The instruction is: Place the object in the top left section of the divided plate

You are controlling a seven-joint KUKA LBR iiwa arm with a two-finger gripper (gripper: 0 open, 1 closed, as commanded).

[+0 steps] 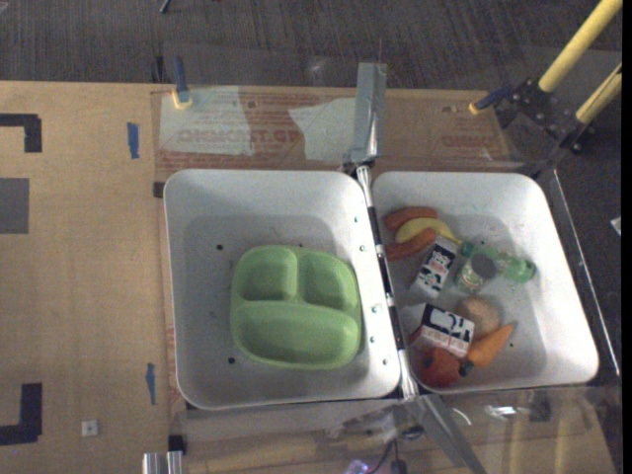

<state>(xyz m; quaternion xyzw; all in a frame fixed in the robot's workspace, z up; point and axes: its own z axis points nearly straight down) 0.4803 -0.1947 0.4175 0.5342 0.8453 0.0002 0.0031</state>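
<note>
Cardboard bench top (pixel 79 265) at far left, blue tape marks on it. Left bin (pixel 197 215) holds the green divided plate (pixel 294 336), sitting flat toward the bin's lower middle, slightly rotated. Its one wide compartment is on the near side and two small ones are on the far side. The top left section (pixel 265 275) has nothing in it, so no placing has been done yet. The right bin (pixel 553 225) holds all the loose items, clustered along its left half. The task does not say which item is meant, and nothing here singles one out. Candidates, left to right: orange sausage piece (pixel 410 215), long axis roughly left-right; banana (pixel 427 232), curved and lying along the same line; small carton (pixel 434 270), long axis tilted up-right; red round piece (pixel 439 366); second carton (pixel 444 330); green bottle (pixel 496 265) lying on its side, cap end toward the left; carrot (pixel 491 345), tip pointing up-right. Judgement: picking comes first. Choose an item with free sides, close across its short axis, carry it over the shared bin walls, and lower it inside the small section's rim. An elongated item should go in along the section's longer run, or it may straddle the ridge.
</note>
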